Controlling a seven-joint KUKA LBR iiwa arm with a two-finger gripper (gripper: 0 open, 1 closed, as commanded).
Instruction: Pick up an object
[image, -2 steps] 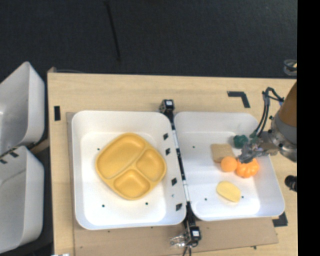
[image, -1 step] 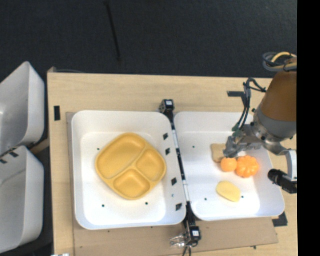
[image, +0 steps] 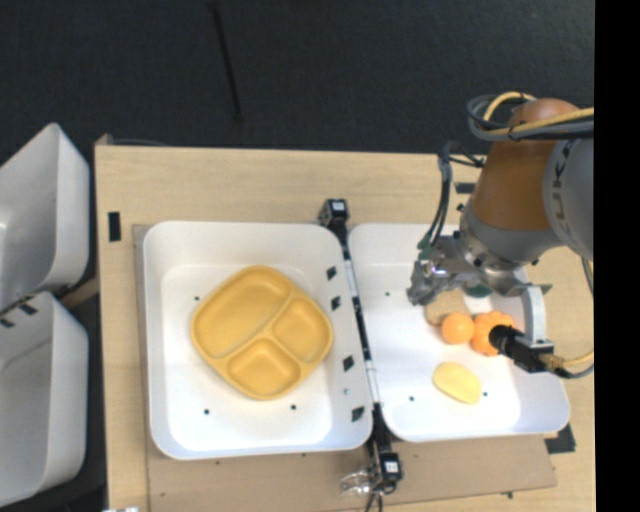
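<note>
Wooden bench (image: 230, 185) under two white bins. A yellow divided plate (image: 262, 331) lies in the left bin (image: 165, 400). Over the right bin (image: 400, 260), the gripper (image: 450, 290) hangs just above small orange balls (image: 458, 329), a yellow piece (image: 457, 383) nearby. Jaw state: cannot tell. Approach stage, likely; descending and closing comes next.

The wrist hides the gripper (image: 452, 296), and perhaps part of a tan object (image: 437, 312) beneath

Yellow divided tray (image: 262, 331) in white left bin (image: 170, 420); orange ball (image: 457, 328), orange object (image: 487, 331), pale yellow piece (image: 457, 382) in white right bin (image: 400, 290); light wood bench (image: 240, 185).
</note>
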